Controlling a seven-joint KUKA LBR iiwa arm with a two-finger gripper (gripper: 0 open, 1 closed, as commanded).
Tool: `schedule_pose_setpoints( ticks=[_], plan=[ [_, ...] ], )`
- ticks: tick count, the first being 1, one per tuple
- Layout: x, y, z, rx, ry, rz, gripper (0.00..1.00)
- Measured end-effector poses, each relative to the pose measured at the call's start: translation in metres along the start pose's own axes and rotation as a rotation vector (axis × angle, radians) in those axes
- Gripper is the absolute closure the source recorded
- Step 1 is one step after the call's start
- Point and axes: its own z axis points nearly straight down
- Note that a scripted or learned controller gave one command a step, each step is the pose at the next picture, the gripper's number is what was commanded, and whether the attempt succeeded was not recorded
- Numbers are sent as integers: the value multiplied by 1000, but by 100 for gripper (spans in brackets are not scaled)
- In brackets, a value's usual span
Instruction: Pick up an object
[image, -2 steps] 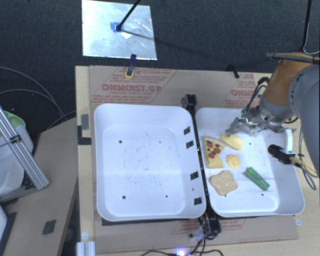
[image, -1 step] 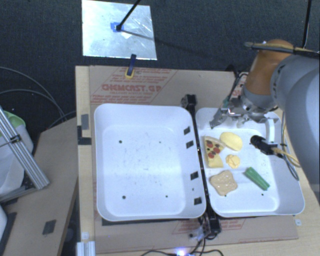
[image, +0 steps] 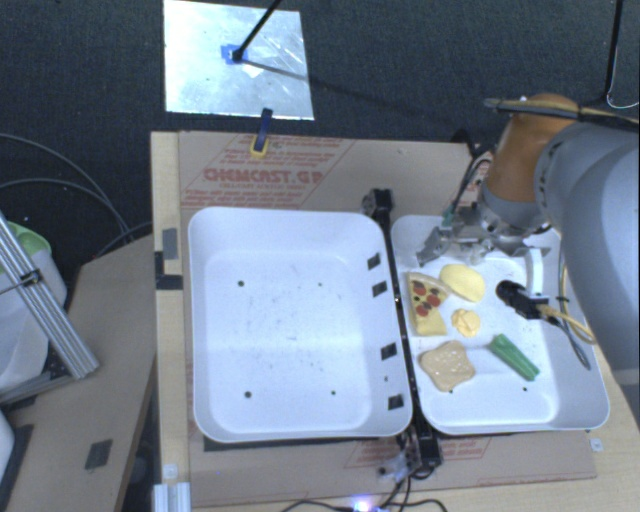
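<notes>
The left bin (image: 290, 330) is being lit evenly. In the right bin (image: 500, 400), a pizza slice (image: 428, 304), a toast piece (image: 447, 365), a yellow lemon-like piece (image: 462, 281), a small yellow piece (image: 465, 321) and a green piece (image: 514, 357) are being left lying apart. The gripper (image: 447, 240) is being held above the bin's far edge; its state cannot be told.

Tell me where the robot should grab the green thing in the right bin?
Probably across the middle of the green piece, from straight above. It lies flat, long and narrow, slanting on the right bin floor, so the gripper fingers should close on its two long sides. Bare floor flanks both sides.
</notes>
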Motion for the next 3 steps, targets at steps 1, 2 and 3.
schedule_pose_setpoints(
  ticks=[1, 2, 3],
  plan=[
    [-102, -32, -2, -1, -3, 11, 0],
    [-95, 0, -1, 5, 2, 2, 0],
    [-28, -50, 0, 4, 4, -2, 0]
  ],
)
